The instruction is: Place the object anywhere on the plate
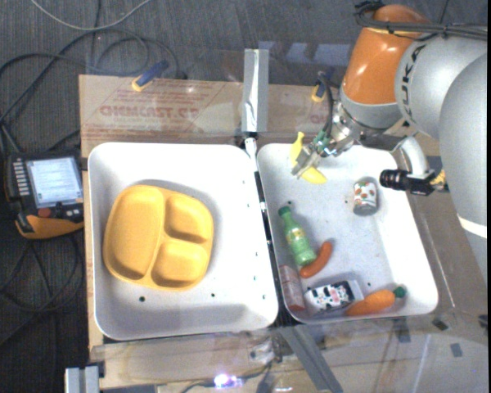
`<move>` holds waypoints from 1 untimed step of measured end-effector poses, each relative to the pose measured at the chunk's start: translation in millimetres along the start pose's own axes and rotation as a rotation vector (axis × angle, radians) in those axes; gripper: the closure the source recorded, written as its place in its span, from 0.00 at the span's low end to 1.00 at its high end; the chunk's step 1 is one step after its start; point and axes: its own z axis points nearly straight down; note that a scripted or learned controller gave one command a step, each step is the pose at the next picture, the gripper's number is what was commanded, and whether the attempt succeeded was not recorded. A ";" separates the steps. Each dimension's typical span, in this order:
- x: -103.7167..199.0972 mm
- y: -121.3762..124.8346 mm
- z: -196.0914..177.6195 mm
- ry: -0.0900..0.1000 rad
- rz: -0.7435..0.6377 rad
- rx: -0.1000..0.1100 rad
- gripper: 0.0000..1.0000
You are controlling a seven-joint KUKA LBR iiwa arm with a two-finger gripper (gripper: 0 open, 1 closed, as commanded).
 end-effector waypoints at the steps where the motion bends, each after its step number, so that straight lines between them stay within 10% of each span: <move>1: 0.6 -0.6 -4.8 0.002 0.000 0.007 1.00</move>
